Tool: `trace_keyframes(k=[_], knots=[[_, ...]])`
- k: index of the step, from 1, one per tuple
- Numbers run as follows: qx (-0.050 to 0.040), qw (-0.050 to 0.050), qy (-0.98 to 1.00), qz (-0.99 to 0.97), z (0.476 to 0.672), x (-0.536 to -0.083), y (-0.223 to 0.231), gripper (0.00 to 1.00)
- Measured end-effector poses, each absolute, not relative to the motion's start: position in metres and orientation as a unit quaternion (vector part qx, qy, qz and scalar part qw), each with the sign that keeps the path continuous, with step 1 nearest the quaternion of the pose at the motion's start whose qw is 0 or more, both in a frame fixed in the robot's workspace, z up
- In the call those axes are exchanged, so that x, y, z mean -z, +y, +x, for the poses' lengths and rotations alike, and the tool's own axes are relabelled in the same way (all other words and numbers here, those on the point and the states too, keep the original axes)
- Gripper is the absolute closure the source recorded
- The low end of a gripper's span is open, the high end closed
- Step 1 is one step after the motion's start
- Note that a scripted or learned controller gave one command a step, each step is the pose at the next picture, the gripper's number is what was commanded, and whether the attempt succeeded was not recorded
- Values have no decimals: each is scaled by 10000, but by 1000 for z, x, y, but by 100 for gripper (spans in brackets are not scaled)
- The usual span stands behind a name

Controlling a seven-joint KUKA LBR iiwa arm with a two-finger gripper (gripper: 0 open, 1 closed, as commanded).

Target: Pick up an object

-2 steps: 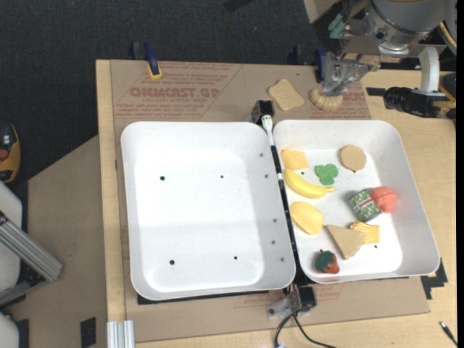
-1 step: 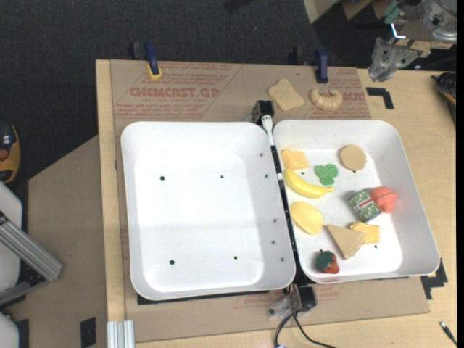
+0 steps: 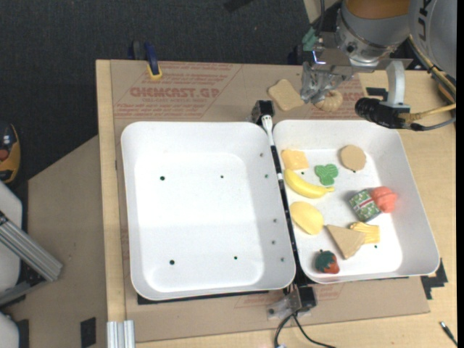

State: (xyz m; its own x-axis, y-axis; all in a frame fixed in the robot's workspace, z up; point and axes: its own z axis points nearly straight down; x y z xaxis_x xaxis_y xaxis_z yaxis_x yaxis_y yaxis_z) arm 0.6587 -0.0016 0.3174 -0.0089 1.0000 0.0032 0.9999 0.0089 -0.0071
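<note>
Two shallow white bins are set side by side on a cardboard-covered bench (image 3: 181, 85). The left bin (image 3: 145, 143) is seen with only small dark dots on its floor, while the right bin (image 3: 413, 194) carries the objects. A banana (image 3: 306, 185) is laid with its long axis running from upper left to lower right, its curve bowed downward and its tip pointed toward the green broccoli-like piece (image 3: 326, 172). Above it a small yellow block (image 3: 294, 159) is placed, and a round tan cookie (image 3: 353, 158) is seen near the far wall. A lemon-shaped yellow piece (image 3: 307, 217) is laid below the banana, beside a tan wedge (image 3: 344, 240) whose point is directed to the upper left. A green box (image 3: 364, 204) is set touching a red-orange item (image 3: 386, 199), and a strawberry (image 3: 327, 262) is found near the front rim. The gripper (image 3: 317, 93) is positioned outside the bins, over the cardboard behind the right bin, between a slice of toast (image 3: 285, 94) and a pale ridged piece (image 3: 331, 101). Its claw is pointed downward close to the ridged piece; how wide it stands, and whether anything is touched or held, cannot be told.
</note>
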Motion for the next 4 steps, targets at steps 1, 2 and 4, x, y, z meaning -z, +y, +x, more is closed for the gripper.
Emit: trace_keyframes(k=[1, 2, 4], knots=[[28, -11, -7100, -7042, 658, -358, 109, 100], [-10, 2, -7052, -7090, 654, -357, 33, 100], [75, -45, -7093, -7049, 666, -534, 166, 100]])
